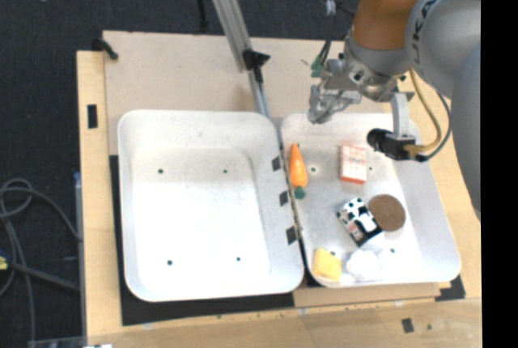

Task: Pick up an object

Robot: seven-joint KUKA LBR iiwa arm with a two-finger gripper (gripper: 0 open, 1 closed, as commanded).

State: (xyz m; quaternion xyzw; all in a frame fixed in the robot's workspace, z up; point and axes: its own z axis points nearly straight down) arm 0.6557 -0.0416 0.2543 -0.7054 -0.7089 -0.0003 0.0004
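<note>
**Orange carrot lies untouched by the divider**

Look at the right bin (pixel 441 253): your gripper (pixel 321 110) hangs over its far left corner, nothing visibly in its grasp, and whether it's parted or pressed together you can't tell from up here. The carrot (pixel 298 166) lies near it along the bin's left wall. Further right you've got a pink box (pixel 353 163), a brown disc (pixel 387 212) and a black-and-white block (pixel 357 221).

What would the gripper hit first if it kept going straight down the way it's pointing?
Probably bare bin floor. The gripper points down at the far left corner of the right bin, just beyond the carrot. Depth is hard to judge from above.
</note>
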